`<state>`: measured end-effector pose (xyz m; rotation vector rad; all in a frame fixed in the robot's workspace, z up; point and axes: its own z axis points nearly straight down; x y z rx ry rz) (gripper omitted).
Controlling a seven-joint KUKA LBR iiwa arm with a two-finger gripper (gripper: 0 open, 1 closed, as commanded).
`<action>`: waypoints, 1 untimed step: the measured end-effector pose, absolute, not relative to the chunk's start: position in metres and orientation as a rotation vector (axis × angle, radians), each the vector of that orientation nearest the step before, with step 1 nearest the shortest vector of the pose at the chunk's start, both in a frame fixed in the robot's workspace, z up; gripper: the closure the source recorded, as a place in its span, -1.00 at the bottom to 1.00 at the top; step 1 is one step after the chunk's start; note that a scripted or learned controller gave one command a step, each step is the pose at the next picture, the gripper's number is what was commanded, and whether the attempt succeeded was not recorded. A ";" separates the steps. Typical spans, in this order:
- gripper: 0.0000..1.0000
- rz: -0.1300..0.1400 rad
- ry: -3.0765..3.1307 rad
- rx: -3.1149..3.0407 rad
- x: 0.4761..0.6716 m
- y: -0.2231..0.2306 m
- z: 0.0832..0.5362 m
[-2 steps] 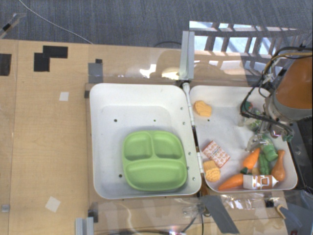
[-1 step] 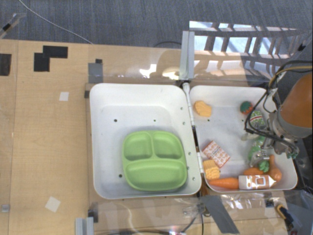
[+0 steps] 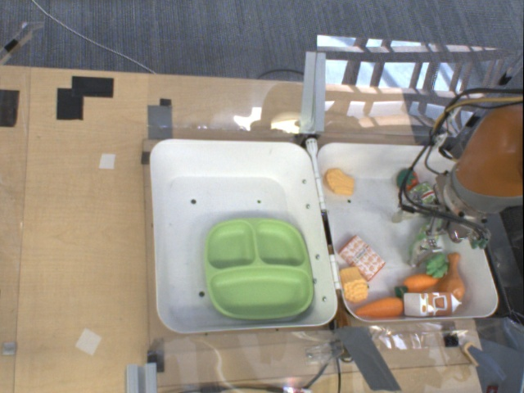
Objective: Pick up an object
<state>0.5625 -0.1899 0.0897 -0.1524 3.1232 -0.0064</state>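
Gripper (image 3: 431, 248) low in the right bin (image 3: 385, 158), poised over the toy carrot (image 3: 427, 279) with green leaves; I cannot tell how it is set from this slant. I judge the crowding the main hazard: a white bottle (image 3: 431, 304), a second carrot (image 3: 379, 307) and a patterned packet (image 3: 362, 256) lie near, so a descent slightly off could nudge or wedge a neighbour and close on nothing.
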 end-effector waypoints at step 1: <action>-1.00 -0.010 3.106 -0.344 0.516 -0.207 0.090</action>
